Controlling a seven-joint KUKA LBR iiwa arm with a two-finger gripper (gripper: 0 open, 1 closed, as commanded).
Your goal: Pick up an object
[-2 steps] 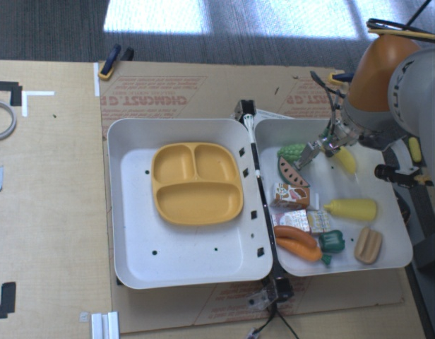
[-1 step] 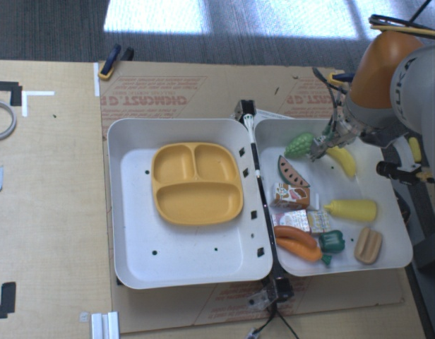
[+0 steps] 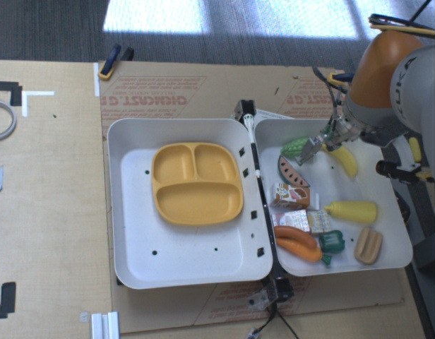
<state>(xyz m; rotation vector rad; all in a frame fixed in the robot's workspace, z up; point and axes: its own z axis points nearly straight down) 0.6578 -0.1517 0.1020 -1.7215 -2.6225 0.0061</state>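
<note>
My gripper (image 3: 318, 149) hangs low over the back of the right bin (image 3: 394, 217), open, with nothing between its fingers. It sits between a green leafy toy (image 3: 295, 146) on its left and a yellow banana (image 3: 344, 161) on its right, close to both. Just in front of it lies a watermelon slice (image 3: 292, 170). Further forward lie a yellow mustard bottle (image 3: 352, 210), two snack packets (image 3: 293, 196), an orange carrot (image 3: 296, 242), a green pepper (image 3: 331, 241) and a tan bun (image 3: 368, 246).
The left bin (image 3: 133, 210) holds a yellow divided plate (image 3: 197, 183). The divider wall between the bins (image 3: 256, 189) runs just left of the toys. The grey arm with its orange band (image 3: 387, 55) comes in from the upper right.
</note>
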